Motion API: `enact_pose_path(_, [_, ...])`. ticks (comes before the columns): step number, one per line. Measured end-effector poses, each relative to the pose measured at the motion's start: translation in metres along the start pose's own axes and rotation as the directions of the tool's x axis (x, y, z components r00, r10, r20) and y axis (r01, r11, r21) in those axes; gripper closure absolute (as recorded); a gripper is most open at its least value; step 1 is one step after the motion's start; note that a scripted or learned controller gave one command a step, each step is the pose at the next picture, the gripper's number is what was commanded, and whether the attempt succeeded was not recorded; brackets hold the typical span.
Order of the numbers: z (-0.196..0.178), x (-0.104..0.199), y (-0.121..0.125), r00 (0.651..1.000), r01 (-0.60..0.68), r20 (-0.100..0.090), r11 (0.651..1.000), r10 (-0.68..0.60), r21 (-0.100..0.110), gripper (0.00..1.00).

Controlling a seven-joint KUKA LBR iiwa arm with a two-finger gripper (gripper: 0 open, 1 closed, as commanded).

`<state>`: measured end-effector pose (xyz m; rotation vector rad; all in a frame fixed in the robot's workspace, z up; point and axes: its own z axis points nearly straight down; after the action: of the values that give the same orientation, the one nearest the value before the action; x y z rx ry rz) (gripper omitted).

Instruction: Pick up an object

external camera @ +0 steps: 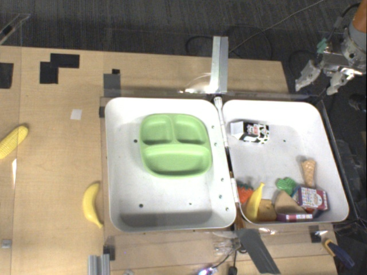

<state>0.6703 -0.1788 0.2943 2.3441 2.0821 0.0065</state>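
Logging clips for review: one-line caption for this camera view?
Open two-finger gripper above right white bin's far corner, toys heaped at its near edge; green divided plate in left white bin.

The arm (358, 24) runs off the right edge above its claw (322, 79).

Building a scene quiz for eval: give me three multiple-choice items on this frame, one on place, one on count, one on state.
1. Where does the green divided plate lie?
A. left bin
B. right bin
C. bare bench

2. How many yellow toy foods lie on the bench left of the bins?
A. none
B. one
C. two

3. Where is the gripper?
A. pressed into the left bin
B. beyond the right bin's far right corner
C. touching the plate

Key: 1 A, the left bin's floor surrounds it. 2 C, a corn cob and a banana. 3 B, it hangs outside the right bin.
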Motion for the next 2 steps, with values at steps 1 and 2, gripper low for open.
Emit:
enact_pose_path(1, [-0.08,0.044,-0.005,0.996,0.089,0.0,0.996,-0.089,-0.001,0.0])
enact_pose_path(2, [0.05,0.074,-0.01,0.995,-0.097,-0.001,0.995,0.097,0.003,0.0])
